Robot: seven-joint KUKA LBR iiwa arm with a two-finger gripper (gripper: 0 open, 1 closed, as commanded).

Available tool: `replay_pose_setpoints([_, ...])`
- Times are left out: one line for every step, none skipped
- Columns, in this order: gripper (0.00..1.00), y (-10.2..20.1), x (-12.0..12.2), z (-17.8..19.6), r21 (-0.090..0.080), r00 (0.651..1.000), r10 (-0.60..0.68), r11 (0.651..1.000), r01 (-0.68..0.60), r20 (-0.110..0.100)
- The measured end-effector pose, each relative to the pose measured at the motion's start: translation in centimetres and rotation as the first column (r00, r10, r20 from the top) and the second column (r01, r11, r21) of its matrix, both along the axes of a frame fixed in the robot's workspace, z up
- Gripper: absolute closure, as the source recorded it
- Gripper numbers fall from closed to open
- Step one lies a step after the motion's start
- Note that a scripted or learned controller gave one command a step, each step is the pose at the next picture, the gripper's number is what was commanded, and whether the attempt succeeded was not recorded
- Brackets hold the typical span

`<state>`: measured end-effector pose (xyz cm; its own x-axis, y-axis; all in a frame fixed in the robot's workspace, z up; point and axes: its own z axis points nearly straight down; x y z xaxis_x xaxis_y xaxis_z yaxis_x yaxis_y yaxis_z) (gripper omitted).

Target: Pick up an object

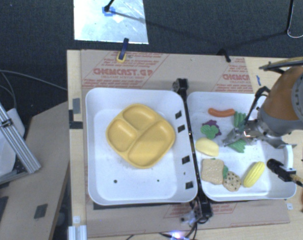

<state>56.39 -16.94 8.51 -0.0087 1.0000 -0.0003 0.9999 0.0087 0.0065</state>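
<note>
Gripper (235,135) over right bin (279,190), green toy (237,145) seemingly at fingertips; jaw state unclear.

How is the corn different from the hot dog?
The corn is yellow and chunky; the hot dog is orange-red and thin. The corn lies tilted near the right bin's front edge; the hot dog lies level near its back. Both are toy food in the same bin.
</note>
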Motion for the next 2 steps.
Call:
replay_pose_setpoints([0.00,-4.0,-2.6,-0.1,-0.002,1.000,-0.011,1.000,0.011,-0.006])
replay_pose_setpoints([0.00,-3.7,-7.3,-0.1,0.001,1.000,-0.010,1.000,0.010,-0.009])
